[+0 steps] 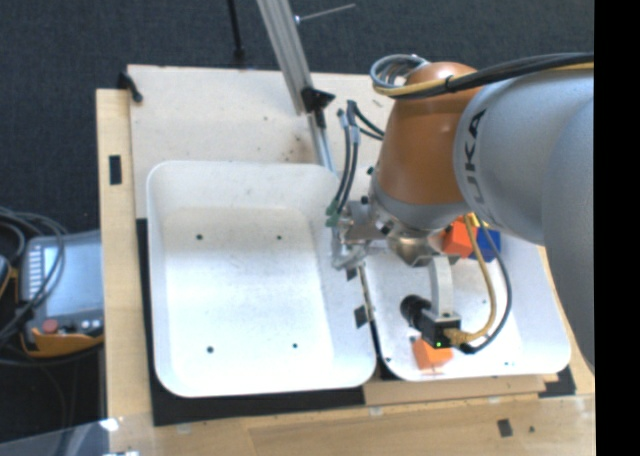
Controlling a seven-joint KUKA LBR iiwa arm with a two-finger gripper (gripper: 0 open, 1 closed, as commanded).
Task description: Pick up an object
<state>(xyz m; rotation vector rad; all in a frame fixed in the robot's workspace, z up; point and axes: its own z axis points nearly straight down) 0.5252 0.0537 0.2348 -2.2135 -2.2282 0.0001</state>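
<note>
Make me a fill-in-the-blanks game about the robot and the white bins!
1. The bench holds ____ shallow white bins side by side.
2. The band above the wrist of the arm is coloured ____.
3. The arm hangs over the bin on the ____ side of the picture, the right bin.
4. Under the arm, next to a blue thing, sits an ____ object.

Missing words: two; orange; right; orange

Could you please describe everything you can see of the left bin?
The left bin is a shallow white tray, plastic by its look, with rounded corners and a raised rim. Its floor carries fine dark specks and four small dark dots. It lies flat on the bench, its right edge against the right bin. The arm hangs over that right bin.
</note>
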